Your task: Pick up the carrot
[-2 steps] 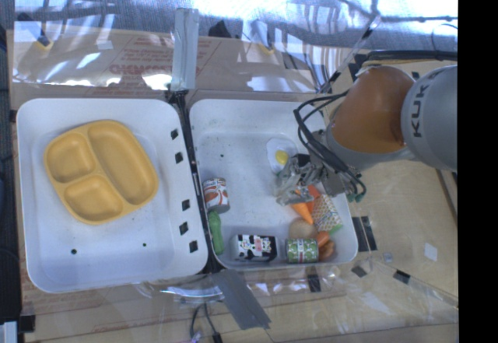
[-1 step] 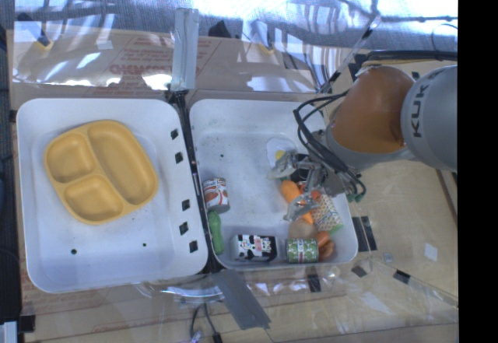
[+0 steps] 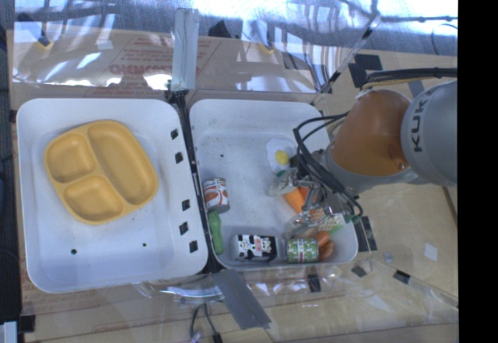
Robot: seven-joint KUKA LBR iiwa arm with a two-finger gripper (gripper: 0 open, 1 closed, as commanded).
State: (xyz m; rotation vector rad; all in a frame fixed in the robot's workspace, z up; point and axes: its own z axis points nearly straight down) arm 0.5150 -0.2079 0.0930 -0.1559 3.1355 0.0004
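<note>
The carrot (image 3: 296,198) is a small orange piece lying in the right bin (image 3: 241,131), toward its right side. My gripper (image 3: 299,187) is lowered over it from the right, its dark metal parts and cables covering part of the carrot. The arm's orange band (image 3: 369,143) sits just above and to the right.
Around the carrot lie a fried-egg toy (image 3: 279,155), a small red can (image 3: 215,194), a green vegetable (image 3: 215,230), a black-and-white carton (image 3: 256,246), a green can (image 3: 303,250) and a red item (image 3: 324,243). The left bin (image 3: 39,256) holds a yellow divided plate (image 3: 99,170).
</note>
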